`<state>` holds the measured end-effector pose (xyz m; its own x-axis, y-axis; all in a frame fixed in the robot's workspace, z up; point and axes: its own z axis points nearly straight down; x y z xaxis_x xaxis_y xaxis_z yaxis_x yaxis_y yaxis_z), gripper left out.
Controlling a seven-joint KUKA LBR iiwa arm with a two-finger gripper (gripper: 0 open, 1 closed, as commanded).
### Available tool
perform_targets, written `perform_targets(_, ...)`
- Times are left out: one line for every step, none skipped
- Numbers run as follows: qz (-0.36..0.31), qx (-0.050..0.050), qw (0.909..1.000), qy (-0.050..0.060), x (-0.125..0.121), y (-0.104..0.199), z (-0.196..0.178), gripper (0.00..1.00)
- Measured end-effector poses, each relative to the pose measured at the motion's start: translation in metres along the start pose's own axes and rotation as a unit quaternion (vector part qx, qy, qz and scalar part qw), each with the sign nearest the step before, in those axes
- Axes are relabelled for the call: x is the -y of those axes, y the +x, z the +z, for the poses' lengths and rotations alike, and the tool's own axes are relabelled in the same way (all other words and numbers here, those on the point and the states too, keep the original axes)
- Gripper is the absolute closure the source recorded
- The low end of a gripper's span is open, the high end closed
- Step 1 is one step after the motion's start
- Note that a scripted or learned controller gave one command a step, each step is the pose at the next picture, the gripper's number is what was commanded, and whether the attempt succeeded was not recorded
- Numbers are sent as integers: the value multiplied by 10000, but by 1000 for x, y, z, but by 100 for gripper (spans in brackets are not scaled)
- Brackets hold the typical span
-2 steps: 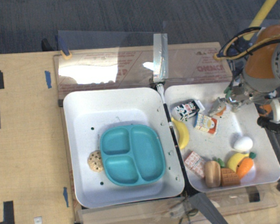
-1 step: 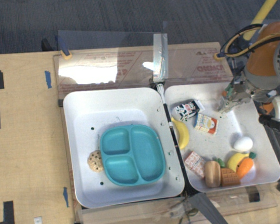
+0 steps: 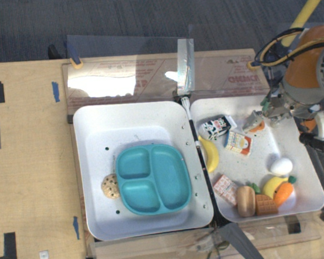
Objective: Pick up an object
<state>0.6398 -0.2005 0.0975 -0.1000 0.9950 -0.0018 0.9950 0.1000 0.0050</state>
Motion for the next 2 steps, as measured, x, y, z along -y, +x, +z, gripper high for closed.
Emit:
perform_targets(-4, 8, 10000, -26, -2, 0, -12, 100)
perform_targets(-3, 6, 10000, -18, -1, 0, -11, 0)
